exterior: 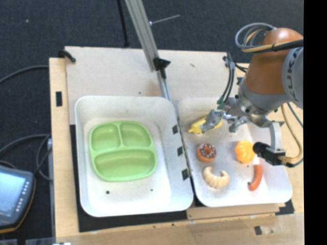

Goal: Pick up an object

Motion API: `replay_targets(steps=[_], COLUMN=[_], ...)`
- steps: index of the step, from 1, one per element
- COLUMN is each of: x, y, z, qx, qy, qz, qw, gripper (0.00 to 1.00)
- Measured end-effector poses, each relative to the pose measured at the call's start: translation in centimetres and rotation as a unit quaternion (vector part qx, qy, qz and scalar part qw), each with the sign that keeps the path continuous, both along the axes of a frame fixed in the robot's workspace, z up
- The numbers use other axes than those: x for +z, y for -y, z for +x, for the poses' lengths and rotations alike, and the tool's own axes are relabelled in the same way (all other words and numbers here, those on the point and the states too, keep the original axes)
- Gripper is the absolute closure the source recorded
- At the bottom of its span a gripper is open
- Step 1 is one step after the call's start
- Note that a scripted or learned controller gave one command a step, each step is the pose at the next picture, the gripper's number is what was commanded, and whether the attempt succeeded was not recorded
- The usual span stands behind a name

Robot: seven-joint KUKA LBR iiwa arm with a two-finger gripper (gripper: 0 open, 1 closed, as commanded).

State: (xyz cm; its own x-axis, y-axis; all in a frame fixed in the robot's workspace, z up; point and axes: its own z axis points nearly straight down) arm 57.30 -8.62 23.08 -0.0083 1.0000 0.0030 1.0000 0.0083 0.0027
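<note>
My gripper (223,121) hangs over the far left part of the right bin (276,190), below the arm's orange band. A yellow banana-like toy (197,127) lies slantwise right at the gripper's left side, and its right end is covered by the gripper. Whether it is gripped cannot be made out. Nearer the front of the same bin lie a brown doughnut (207,152), a pale croissant (216,178), an orange-yellow pepper (244,151) and a red chilli (255,177).
The left bin (84,198) holds a green divided plate (122,150). A metal post (145,32) slants up from between the bins at the back. A black fitting with cables (269,153) hangs off the arm beside the pepper.
</note>
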Motion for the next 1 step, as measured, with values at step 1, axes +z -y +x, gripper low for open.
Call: replay_targets(steps=[1], x=[7.04], y=[1.84], z=[-1.81], qx=[-0.005], qy=[0.003], qz=[-0.0027], qw=[1.0], gripper=[0.0])
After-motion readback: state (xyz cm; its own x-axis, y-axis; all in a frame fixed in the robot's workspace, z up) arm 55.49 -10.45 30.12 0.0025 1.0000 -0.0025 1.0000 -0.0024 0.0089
